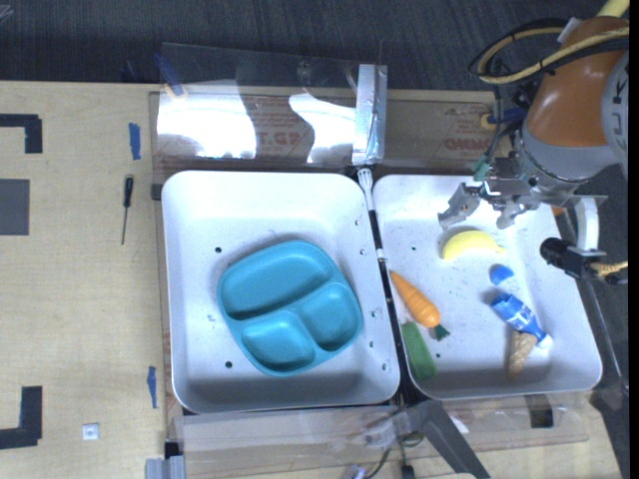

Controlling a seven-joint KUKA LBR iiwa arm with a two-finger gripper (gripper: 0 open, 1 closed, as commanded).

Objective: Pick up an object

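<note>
Nearest, in the right bin [569,362], lie a green pepper [418,350], an orange carrot [415,299] and a blue-wrapped cone [520,327]. Farther back lies a curved yellow banana [471,243], untouched. Just beyond it hover the jaws [486,208], spread and gripping nothing. Leftward, a blue tray [289,305] fills the other bin [190,267].

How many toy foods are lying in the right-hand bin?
4, as far as I can tell: a yellow banana just below the claw, an orange carrot by the left wall, a green vegetable below it, and an ice-cream cone lower right.
</note>
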